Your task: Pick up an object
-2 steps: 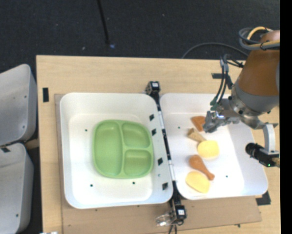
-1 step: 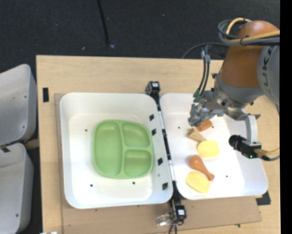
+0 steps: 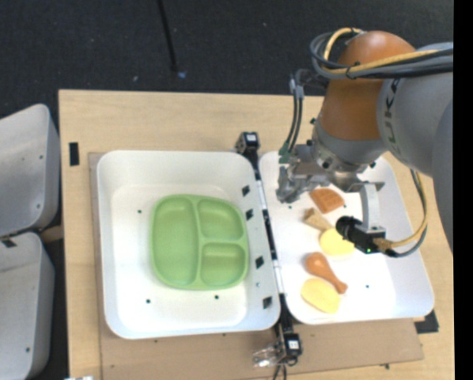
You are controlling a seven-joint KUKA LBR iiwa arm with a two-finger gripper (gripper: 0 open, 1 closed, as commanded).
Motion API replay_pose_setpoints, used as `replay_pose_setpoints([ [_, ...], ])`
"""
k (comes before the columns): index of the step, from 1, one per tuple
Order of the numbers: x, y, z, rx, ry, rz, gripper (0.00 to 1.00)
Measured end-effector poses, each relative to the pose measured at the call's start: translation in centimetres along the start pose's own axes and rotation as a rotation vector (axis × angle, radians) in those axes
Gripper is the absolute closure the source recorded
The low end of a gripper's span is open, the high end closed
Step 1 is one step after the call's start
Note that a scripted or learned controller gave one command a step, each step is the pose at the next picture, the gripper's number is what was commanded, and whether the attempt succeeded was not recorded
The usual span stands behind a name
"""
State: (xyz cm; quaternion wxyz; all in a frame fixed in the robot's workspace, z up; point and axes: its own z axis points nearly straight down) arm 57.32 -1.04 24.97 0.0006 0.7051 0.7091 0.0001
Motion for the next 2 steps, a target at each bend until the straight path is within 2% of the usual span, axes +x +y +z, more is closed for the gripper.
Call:
replay_pose_setpoints([
  [1,4.9,2.4,1.4,-0.001,0.0,0.0,1.0],
  [2,9.6,4.6,0.1,0.002,-0.002,-0.001,1.0],
])
